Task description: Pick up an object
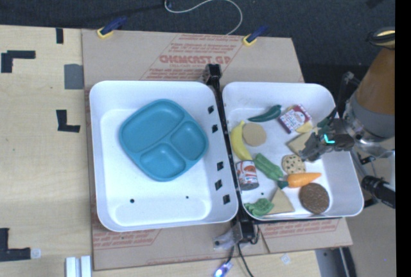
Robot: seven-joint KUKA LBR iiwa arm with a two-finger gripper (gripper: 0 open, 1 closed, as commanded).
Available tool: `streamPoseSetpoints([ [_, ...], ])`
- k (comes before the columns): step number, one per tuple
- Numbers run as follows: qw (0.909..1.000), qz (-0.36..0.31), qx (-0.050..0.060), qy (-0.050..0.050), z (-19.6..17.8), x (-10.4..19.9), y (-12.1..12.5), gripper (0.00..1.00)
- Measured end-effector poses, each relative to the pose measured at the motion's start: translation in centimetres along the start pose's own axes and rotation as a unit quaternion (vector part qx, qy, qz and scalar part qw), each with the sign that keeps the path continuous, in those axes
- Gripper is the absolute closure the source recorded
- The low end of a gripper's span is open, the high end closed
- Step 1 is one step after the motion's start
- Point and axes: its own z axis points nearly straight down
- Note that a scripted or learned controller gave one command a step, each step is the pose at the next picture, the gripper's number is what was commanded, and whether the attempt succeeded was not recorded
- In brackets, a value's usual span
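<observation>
The left bin (103,141) has one blue tray (164,139); the right bin (321,92) has about a dozen toy foods, among them one banana (239,141), one carrot (303,178), one can (247,175), one dark patty (314,197) and one chili (264,114). The gripper (313,147) hangs low over the right bin's right side, beside a cheese wedge (300,140); whether it is open or holds anything, I cannot tell.

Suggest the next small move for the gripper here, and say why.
Probably a short descent. The gripper hangs over the right bin, right beside the cracker and carrot, with nothing seen between its fingers, so lowering onto the nearest item seems the sensible step.
</observation>
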Motion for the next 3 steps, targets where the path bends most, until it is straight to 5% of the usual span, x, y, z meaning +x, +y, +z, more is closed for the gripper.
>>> streamPoseSetpoints([
  [2, 1.0, -0.001, -0.002, -0.001, 5.0, 12.8, 0.1, 1.0],
  [3, 1.0, -0.005, -0.004, 0.0, 4.6, 24.9, 2.3, 1.0],
])
